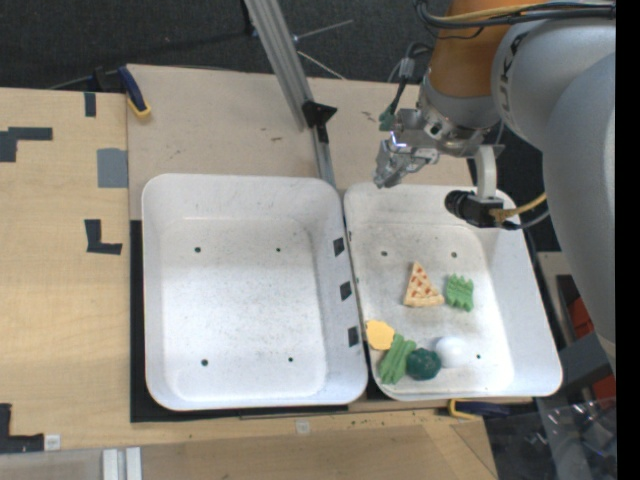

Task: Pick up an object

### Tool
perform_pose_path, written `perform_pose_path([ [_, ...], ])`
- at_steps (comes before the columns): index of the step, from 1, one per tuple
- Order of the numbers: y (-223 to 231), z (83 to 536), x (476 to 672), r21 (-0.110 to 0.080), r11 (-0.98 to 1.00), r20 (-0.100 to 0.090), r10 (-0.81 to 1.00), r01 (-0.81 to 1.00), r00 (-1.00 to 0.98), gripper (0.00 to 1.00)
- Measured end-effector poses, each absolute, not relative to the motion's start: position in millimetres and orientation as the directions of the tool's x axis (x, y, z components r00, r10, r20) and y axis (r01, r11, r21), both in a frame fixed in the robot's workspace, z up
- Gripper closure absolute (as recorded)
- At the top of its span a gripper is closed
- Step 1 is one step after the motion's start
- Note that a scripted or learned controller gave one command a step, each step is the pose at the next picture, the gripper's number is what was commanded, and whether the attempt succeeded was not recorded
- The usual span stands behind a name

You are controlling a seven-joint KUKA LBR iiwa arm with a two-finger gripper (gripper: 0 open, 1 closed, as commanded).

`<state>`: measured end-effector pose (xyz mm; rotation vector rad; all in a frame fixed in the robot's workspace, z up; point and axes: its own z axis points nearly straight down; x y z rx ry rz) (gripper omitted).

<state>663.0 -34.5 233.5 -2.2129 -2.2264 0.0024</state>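
I'm watching the arm (540,58) reaching in from the right, and I'm reading this as the approach step: nothing is lifted, and the gripper (390,173) is hanging over the far left corner of the right bin (520,298), above the rim. I can't tell how the claw is set from this slant, and I'm seeing nothing in it. The left bin (240,288) is sitting just beside the right one, white and speckled. All the candidates are lying in the near half of the right bin, well apart from the gripper, so I'm judging the next move as a travel toward the near side and then a descent over one piece. The pizza-slice toy (422,286) is looking like the cleanest target to me: a flat orange-yellow wedge with red dots, lying alone mid-bin with the light green leafy piece (460,292) just beside it on the right. Nearer, a cluster is crowding the near left corner: the green bean-like piece (397,358), the dark green lump (423,364), the white ball (451,349) and the small yellow piece (379,335) by the wall, which I'm expecting to be awkward to reach.
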Motion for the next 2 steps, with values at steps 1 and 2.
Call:
perform_pose_path([
  [1,25,241,668.5,0.0,0.008,0.002,1.0,1.0,-0.008,1.0],
  [2,74,232,661.2,-0.003,0.006,0.001,1.0,1.0,-0.006,1.0],
])
